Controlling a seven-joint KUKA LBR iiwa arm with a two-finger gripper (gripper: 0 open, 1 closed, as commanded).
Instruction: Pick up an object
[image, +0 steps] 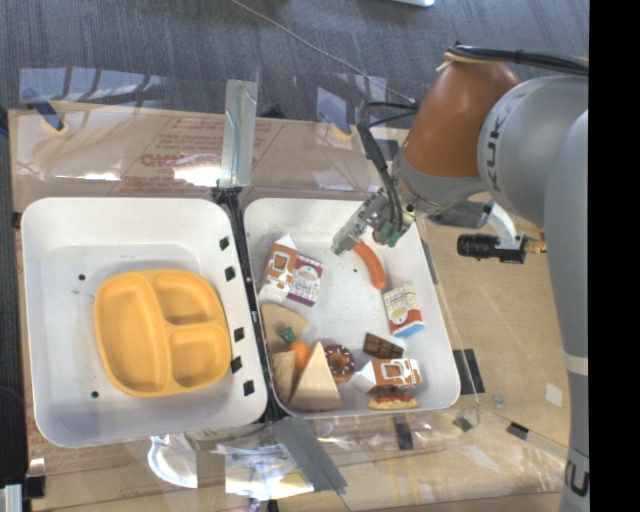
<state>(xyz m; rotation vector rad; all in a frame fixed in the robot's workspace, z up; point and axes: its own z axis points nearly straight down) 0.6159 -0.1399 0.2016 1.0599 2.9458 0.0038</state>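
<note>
Cardboard-lined bench, two white bins: left bin (40, 300) holds a yellow tray (160, 330). In the right bin (440, 340), the gripper (375, 228) hovers at twelve o'clock — orange sausage (372, 265) just below. Finger state: cannot tell — nothing lifted yet.

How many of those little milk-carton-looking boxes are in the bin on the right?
3. One carton lies near the bin's upper left, one small carton by the right wall under the orange sausage, one at the lower right. The pile at the bottom might hide more.
</note>
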